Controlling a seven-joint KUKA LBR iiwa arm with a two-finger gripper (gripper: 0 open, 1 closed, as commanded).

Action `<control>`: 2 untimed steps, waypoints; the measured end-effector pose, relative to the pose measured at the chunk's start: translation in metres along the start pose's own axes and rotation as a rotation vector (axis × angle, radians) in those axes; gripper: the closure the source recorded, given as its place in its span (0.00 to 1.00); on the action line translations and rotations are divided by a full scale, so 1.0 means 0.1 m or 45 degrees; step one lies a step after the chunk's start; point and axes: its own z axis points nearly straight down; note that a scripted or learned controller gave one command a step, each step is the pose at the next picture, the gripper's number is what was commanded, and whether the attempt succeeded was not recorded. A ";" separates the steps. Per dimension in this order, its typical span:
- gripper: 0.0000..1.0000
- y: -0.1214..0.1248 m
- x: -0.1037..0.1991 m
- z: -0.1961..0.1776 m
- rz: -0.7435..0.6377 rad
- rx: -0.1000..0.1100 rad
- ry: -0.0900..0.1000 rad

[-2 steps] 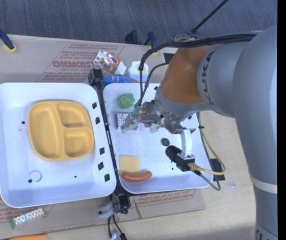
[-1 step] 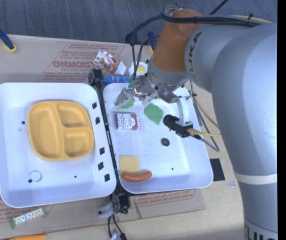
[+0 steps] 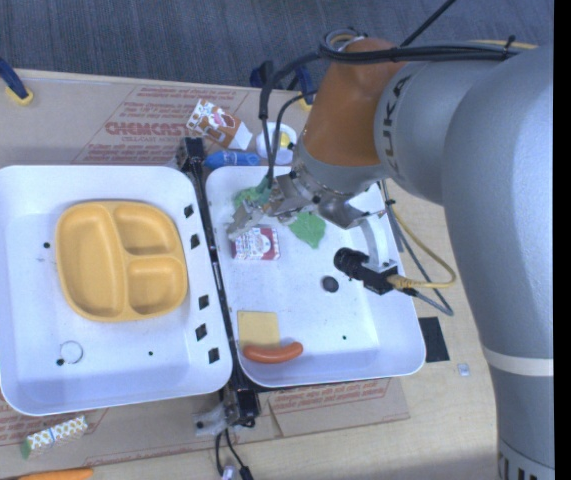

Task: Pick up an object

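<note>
1. Task objects lie in the right bin [image 3: 395, 353]. A small red-and-white carton [image 3: 256, 244] sits in its upper left part; its print is too small to read.
2. A green leaf-shaped item [image 3: 308, 230] lies just right of the carton. A mixed green and grey cluster [image 3: 253, 202] lies just above the carton.
3. A yellow slice [image 3: 258, 326] lies well below the carton, with an orange-red sausage [image 3: 272, 351] touching its lower edge, near the bin's front wall.
4. A small dark disc [image 3: 330, 284] lies right of and below the carton.
5. The claw [image 3: 287, 200] is low over the cluster, above and right of the carton. Whether its fingers are apart or together cannot be told; nothing is seen held.
6. The arm [image 3: 465, 168] shows partial lettering "UKA" on grey casing beside the orange band.
7. The left bin [image 3: 5, 268], left of the carton, holds a yellow divided tray [image 3: 120, 260].
8. Cardboard [image 3: 115, 118] on the desk behind the bins bears red print reading "CHEMCAST".
9. A printed packet [image 3: 210, 120] rests on that cardboard, above the carton; its text is illegible.
</note>
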 end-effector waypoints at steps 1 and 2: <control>0.00 -0.31 -0.47 0.68 -0.267 0.000 0.000; 0.00 0.33 -0.61 0.96 0.006 -0.008 -0.001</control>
